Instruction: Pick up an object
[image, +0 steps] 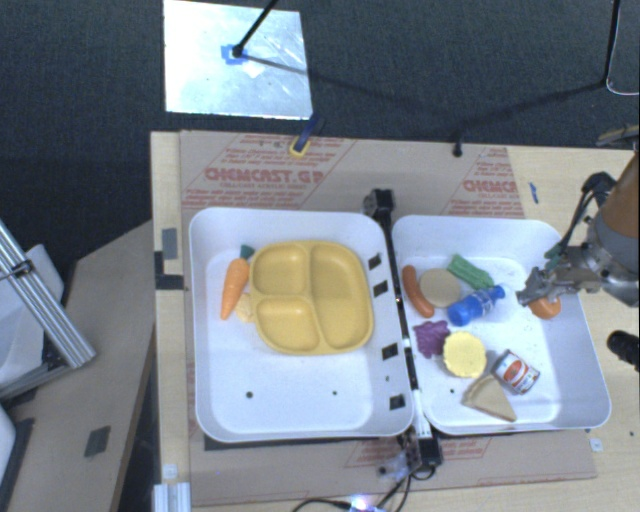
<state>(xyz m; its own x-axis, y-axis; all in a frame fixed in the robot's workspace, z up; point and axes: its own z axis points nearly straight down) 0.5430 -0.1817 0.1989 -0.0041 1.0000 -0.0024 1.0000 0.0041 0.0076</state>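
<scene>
hand (538, 290) low over right bin (575, 345) at its right edge, orange object (546, 307) touching its tip, grip state unclear, blue bottle (474, 304) nearby, yellow tray (305, 297) in left bin (215, 330)

- Left bin (215, 400): yellow divided plate (305, 297) fills the middle, carrot (233, 288) just beside it; bare floor along the near edge
- Right bin (580, 405): blue bottle (474, 304), purple piece (431, 338), yellow disc (464, 354) and can (516, 372) crowd the centre; far corner open
</scene>
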